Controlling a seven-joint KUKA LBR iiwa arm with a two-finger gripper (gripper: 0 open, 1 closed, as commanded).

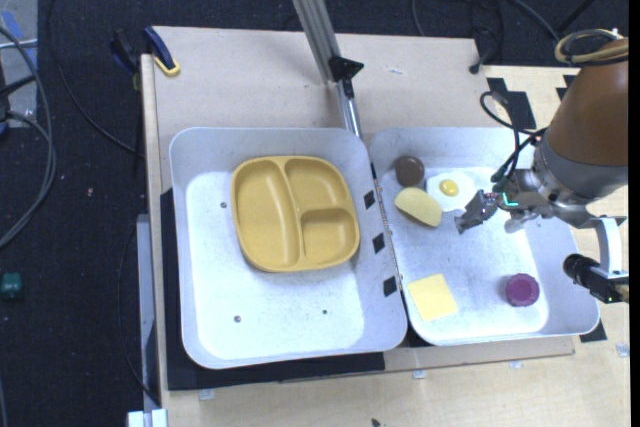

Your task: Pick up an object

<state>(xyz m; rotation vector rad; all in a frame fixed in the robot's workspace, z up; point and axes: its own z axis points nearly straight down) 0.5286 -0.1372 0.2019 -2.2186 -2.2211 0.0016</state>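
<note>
White right bin (560, 320): gripper (474, 212) low over its upper middle, finger state cannot be told; fried egg (449, 186) just left of tips, pale yellow lump (419, 207) beyond, long axis slanting down-right

Right bin contents: a brown rounded piece (408, 170) near the far wall; a pale yellow oblong lump (418, 207) just beside it; a white fried-egg toy (449, 187); a flat yellow square slice (433, 297); a purple round piece (521, 290).
</note>
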